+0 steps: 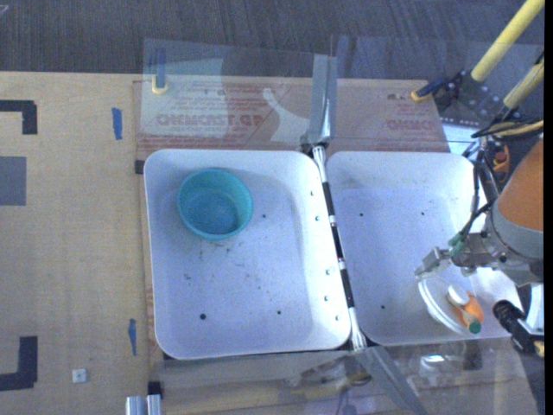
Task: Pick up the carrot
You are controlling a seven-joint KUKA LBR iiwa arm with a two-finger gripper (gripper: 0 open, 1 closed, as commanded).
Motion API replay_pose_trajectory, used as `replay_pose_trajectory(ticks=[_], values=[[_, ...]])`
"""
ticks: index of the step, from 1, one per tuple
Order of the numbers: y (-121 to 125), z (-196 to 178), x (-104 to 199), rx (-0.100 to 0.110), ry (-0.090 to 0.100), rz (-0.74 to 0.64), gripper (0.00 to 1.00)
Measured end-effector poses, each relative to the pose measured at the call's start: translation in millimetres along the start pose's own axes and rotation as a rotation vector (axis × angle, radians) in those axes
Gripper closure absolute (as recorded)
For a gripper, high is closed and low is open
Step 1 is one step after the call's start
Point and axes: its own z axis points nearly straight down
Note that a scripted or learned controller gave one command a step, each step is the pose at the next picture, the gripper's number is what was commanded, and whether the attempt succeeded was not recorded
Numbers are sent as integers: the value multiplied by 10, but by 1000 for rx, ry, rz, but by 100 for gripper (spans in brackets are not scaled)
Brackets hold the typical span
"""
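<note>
A small orange carrot (pixel 470 308) with a green end lies in the near right corner of the right bin (pixel 389 232). A small white piece (pixel 456 296) lies against its left side. Both sit inside what looks like a clear round dish (pixel 429 299). My gripper (pixel 460 258) hangs just above and a little behind the carrot, under the grey wrist with the orange band (pixel 523 199). Nothing can be seen held in it.
A teal bowl (pixel 215 202) stands upright in the far left part of the left bin (pixel 259 318). A metal divider (pixel 335 249) runs between the two bins. Yellow rods and cables (pixel 510 33) cross the top right corner.
</note>
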Motion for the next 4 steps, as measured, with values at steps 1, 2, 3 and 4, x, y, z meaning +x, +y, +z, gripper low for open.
replay_pose_trajectory(ticks=[1, 2, 3, 4], values=[[-29, 18, -523, -2, -2, -190, 0], [-23, -672, -640, -1, -1, -268, 0], [1, -6, -654, -10, -7, -575, 0], [70, 538, -451, -27, -20, -567, 0]])
